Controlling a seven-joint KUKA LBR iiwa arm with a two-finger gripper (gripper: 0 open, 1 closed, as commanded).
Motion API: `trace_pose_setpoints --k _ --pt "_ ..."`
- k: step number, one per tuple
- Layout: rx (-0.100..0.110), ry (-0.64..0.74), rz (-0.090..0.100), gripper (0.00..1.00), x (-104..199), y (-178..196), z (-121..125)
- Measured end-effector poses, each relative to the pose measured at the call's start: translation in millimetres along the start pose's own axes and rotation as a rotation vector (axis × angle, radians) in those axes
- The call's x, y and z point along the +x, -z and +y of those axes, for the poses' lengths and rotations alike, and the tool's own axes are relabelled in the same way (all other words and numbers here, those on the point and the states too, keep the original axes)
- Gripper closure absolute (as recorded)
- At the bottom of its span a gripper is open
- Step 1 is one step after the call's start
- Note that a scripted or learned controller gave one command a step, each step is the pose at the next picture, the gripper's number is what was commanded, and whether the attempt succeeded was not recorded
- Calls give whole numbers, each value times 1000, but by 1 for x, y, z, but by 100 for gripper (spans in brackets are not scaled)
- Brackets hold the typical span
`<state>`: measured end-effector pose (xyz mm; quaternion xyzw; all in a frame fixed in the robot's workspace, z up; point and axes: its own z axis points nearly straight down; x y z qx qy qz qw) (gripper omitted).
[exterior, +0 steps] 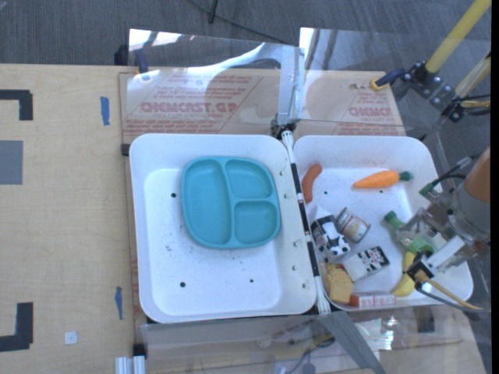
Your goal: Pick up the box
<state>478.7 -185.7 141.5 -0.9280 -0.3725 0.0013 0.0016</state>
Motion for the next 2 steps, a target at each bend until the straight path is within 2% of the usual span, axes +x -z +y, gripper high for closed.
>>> trace_pose_setpoints --k 1,2 --pt "-3 -115 0 0 -20 139 22" --pt "1 -260 0 0 -22 5 23"
